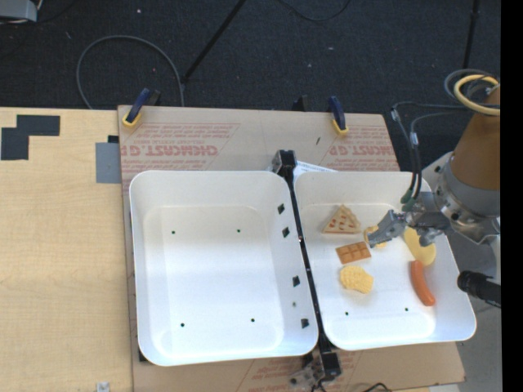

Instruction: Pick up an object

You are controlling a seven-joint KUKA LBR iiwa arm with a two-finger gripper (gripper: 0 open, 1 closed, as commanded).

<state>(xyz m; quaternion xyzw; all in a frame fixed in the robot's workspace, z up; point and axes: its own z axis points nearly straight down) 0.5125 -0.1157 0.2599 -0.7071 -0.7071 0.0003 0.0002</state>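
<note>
Even overhead light, soft focus

The two shallow white plastic bins (214,211) glare brightly, shadows stay faint, the dark floor behind sinks into murk, and fine detail is slightly blurred throughout.

Two clamps — one (137,108), another (337,115) — grip the cardboard sheet (245,141) on the wooden bench (57,260).

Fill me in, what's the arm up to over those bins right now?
The arm's gripper hangs low over the right bin, above its upper middle, with nothing visibly between its fingers. Below and around it lie a triangular wafer piece, a brown waffle square, a yellow corn piece, a yellow banana-like piece and an orange sausage. Nothing looks picked up yet.
</note>
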